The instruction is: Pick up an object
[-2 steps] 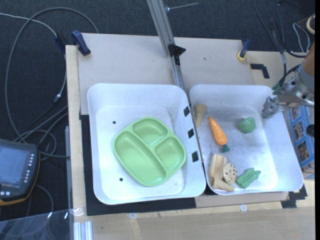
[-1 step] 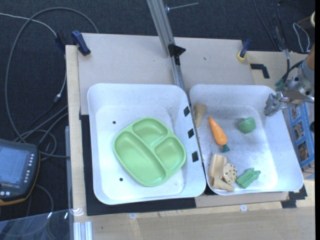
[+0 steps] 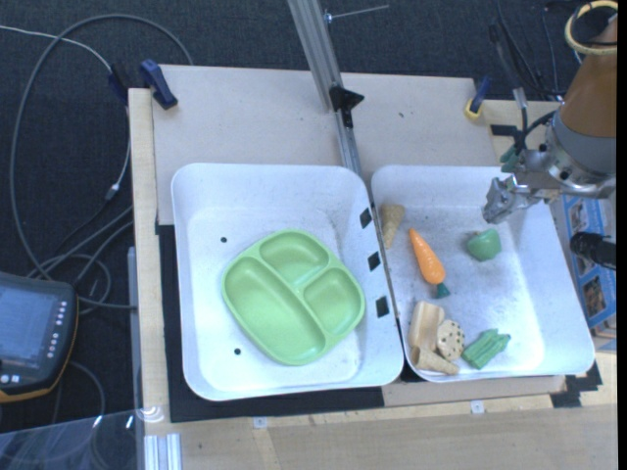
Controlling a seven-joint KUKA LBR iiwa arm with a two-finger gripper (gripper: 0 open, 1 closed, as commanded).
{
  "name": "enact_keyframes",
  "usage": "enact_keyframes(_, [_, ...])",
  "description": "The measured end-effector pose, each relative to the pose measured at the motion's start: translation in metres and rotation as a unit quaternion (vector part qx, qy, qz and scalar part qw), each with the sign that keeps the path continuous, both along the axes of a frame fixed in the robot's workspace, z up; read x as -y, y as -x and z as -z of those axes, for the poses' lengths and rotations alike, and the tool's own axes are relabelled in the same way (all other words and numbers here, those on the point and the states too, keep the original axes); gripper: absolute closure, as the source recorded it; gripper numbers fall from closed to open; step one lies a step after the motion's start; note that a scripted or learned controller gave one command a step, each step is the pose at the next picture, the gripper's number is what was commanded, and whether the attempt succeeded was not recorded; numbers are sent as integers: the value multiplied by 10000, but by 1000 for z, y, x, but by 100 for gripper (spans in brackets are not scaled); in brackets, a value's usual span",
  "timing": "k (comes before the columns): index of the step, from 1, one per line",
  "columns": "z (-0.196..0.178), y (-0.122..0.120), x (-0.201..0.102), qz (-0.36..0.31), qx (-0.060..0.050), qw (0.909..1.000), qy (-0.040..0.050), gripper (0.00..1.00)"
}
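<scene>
right now the gripper (image 3: 500,204) hangs over the upper right part of the right bin (image 3: 554,336), reaching in from the right side of the camera view on the grey arm (image 3: 588,145). its metal tip is small and blurred against the white floor of the bin, and i cannot tell how it is set; nothing looks caught in it.

closest to it is the small green round object (image 3: 483,245), which lies just below the gripper in the view and a touch to the left, near but apart from it. it has no obvious long axis, so the approach angle probably matters little; the coming move looks like a short shift toward the near edge of the bin followed by a descent.

the orange carrot (image 3: 427,257) lies further left, its long axis running from upper left to lower right, with its green end pointing down toward the front of the bin. a pale cone-like piece (image 3: 392,221) sits by the bin's left wall. at the front of the bin are a tan block (image 3: 427,327), a spotted tan piece (image 3: 450,339) touching it, and a green leafy toy (image 3: 486,348) just beside those.

the left bin (image 3: 196,262) holds a green divided plate (image 3: 294,297), well apart from the gripper.
</scene>
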State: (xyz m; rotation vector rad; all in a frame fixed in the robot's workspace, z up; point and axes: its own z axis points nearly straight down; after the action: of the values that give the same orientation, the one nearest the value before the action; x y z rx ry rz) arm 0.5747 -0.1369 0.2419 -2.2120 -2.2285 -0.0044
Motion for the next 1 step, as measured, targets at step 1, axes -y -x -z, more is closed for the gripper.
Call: enact_keyframes(1, [0,-6,-53,1,-6,10000,0,100])
